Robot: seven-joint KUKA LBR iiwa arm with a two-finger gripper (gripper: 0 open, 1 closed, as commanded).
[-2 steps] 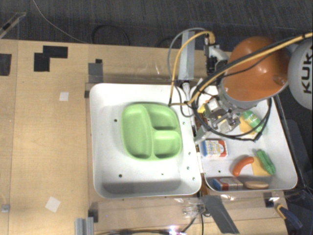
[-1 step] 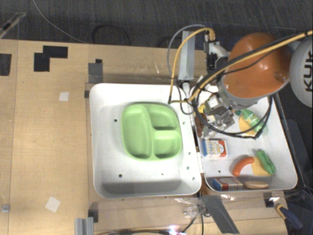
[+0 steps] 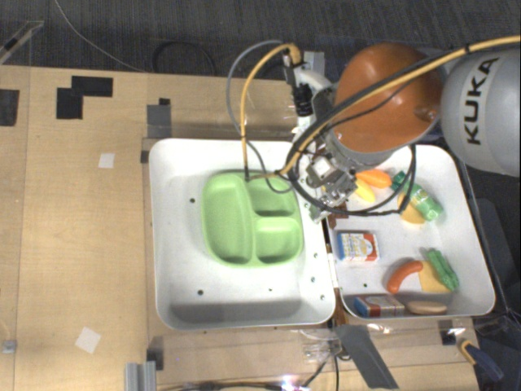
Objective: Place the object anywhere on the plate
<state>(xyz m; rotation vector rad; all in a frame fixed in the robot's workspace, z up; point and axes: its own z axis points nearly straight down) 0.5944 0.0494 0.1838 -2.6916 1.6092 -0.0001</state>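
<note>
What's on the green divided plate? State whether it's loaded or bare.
Bare. All three compartments of the green divided plate show plain green; the toy foods, like the small carton, lie in the right bin.

Light wood bench top [image 3: 73, 243] seen w/ black square markings [image 3: 83, 94] at upper left. Dark grey carpeted floor [image 3: 163, 10] seen beyond; thin cable [image 3: 77, 23] laid across it.

One fixed camera above the bench [image 3: 73, 243], looking down at a slant, moderately close; both bins [image 3: 175, 300] in frame, arm [image 3: 480, 112] entering from the right.
</note>
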